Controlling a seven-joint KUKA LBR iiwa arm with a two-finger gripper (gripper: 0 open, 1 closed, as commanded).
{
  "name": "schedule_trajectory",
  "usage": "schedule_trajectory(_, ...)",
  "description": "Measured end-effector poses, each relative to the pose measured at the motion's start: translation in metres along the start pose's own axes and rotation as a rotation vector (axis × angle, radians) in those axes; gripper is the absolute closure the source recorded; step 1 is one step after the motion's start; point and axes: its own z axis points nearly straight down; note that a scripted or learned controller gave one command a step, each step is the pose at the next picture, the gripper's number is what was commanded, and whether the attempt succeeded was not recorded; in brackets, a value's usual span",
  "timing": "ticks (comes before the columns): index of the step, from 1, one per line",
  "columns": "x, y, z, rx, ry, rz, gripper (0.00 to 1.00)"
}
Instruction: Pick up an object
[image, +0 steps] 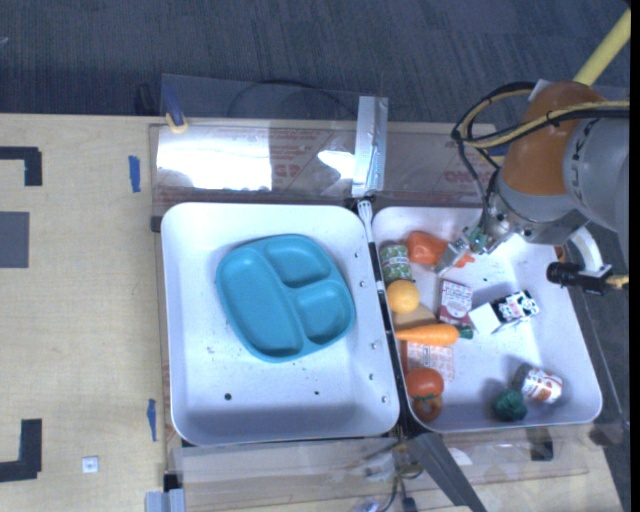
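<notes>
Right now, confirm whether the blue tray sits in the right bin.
No. The blue tray lies in the left bin, with the food items in the right bin.

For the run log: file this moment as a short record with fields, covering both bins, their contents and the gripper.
left bin: holds a blue divided plate
right bin: toy food and small packs
along its left wall: green can, lemon, carrot, tomato
near its front right corner: green item beside a small can
middle: black-and-white carton
gripper: at the right bin's back edge, beside an orange piece
</notes>
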Motion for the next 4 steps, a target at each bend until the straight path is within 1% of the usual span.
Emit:
schedule_trajectory(1,0.0,0.005,-0.014,-0.003,-0.008,-0.191,1.0)
schedule_trajectory(2,0.034,0.017,-0.034,0.002,0.003,-0.103,1.0)
schedule_trajectory(3,0.084,0.023,-0.089,-0.004,0.001,0.326,1.0)
schedule_trajectory(4,0.107,0.019,-0.087,0.004,0.005,0.548,1.0)
